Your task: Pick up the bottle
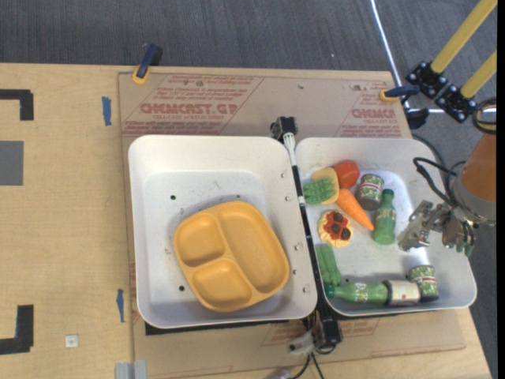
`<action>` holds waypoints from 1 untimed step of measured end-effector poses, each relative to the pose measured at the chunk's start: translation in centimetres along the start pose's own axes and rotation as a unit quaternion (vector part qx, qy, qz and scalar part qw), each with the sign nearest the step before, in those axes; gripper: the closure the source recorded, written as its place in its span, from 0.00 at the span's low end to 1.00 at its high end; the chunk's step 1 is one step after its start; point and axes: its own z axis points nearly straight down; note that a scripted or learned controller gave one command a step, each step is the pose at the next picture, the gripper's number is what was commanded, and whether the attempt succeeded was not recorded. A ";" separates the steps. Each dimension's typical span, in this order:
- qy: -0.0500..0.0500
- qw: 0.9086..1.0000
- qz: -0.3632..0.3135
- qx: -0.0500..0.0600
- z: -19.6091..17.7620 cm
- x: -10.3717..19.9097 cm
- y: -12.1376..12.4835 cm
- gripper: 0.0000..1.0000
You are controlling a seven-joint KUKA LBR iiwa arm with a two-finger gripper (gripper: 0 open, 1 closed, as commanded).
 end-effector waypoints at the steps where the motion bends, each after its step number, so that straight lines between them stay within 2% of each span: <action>1: 0.000 1.000 0.000 0.000 0.0 0.0 0.0 0.00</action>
